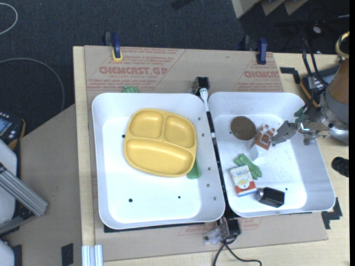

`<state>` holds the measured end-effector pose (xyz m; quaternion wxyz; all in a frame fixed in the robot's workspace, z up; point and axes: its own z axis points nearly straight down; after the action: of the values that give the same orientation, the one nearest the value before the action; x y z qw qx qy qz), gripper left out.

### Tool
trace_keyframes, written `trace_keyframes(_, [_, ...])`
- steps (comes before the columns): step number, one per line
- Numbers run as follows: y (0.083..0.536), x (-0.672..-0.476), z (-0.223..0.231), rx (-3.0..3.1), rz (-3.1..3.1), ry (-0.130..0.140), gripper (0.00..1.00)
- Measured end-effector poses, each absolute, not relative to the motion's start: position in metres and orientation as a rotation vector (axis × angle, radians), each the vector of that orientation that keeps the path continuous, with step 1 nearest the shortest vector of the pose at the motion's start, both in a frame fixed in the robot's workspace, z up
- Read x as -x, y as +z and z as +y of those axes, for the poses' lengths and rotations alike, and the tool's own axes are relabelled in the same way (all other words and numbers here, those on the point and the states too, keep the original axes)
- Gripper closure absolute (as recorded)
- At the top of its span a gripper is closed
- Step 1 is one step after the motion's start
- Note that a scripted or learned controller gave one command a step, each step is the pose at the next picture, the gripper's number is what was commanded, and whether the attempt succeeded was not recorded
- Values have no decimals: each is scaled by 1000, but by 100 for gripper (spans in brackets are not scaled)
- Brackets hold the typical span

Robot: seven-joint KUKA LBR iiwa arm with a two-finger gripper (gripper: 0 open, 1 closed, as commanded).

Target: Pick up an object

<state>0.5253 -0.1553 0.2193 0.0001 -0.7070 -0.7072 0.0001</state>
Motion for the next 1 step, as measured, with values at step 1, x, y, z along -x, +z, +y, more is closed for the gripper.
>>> trace_keyframes(1, [326, -489, -114, 2221, -2232, -10, 0])
